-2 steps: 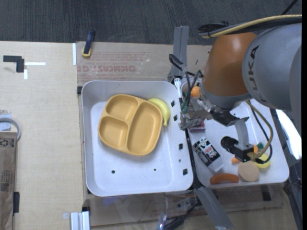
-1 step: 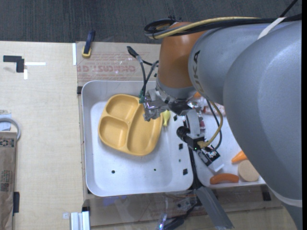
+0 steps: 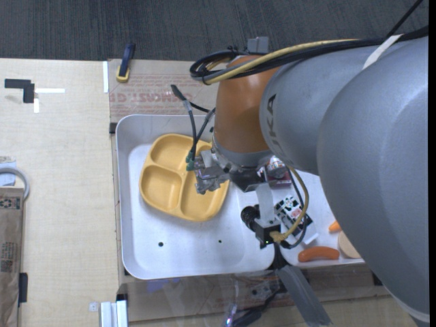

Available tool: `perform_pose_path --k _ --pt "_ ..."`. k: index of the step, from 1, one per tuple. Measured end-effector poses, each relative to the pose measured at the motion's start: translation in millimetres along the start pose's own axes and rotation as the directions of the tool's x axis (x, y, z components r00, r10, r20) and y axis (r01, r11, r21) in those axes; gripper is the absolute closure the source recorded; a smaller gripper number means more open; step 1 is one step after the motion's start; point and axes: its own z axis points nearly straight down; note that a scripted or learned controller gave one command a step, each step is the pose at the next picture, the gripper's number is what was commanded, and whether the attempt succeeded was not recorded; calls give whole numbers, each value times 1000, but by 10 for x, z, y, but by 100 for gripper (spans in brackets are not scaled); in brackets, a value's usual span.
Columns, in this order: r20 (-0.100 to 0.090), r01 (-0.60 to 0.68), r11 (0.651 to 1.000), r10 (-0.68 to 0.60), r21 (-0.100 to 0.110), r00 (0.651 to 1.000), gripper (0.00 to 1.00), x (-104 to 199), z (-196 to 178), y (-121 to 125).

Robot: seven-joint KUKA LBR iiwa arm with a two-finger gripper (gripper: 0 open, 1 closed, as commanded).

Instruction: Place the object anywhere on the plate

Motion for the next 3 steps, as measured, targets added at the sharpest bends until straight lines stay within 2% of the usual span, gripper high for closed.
perform_pose_path --k 1,2,3 --pt "2 -34 999 34 -2 999 100 237 -230 595" --pt "2 -170 985 170 1 985 100 438 585 670" --pt "-9 -263 965 263 -4 965 100 113 675 989"
